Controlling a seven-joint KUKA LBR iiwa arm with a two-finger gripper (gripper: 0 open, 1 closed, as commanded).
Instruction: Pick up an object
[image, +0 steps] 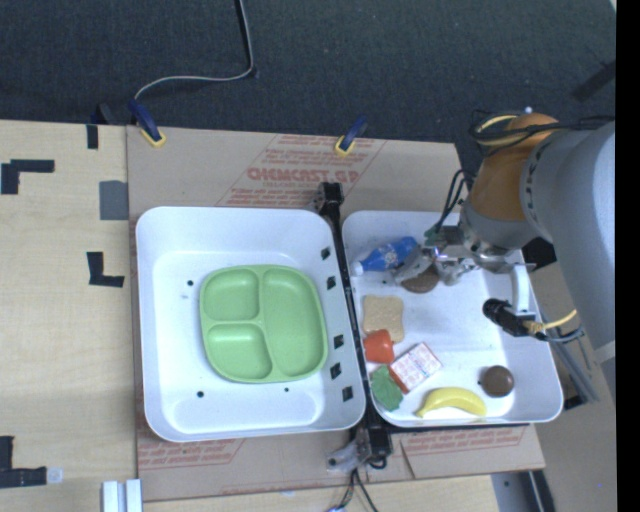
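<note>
**Robot gripper low in the right bin, beside a blue packet and a brown object**

A grey robot arm (570, 220) with an orange band reaches in from the right over a worktop (60, 300) carrying two shallow white bins side by side. Its gripper (432, 268) sits low in the upper part of the right bin (530, 400). Metal parts and cables crowd the tip, so it is not possible to tell how the gripper is set or whether it holds anything. A small brown object (420, 283) lies right at the tip, partly hidden by it; its shape is hard to make out. A blue packet (388, 254) lies just to the left of the gripper, near or touching it.

Further down the same bin, apart from the gripper, lie a tan slice like bread (383, 316), a red-orange piece (379, 347), a red and white box (415, 366), a green item (386, 388), a yellow banana (451, 402) and a brown ball (496, 380).

The left bin (170, 240) holds a green divided plate (264, 323), well apart from the gripper.
</note>
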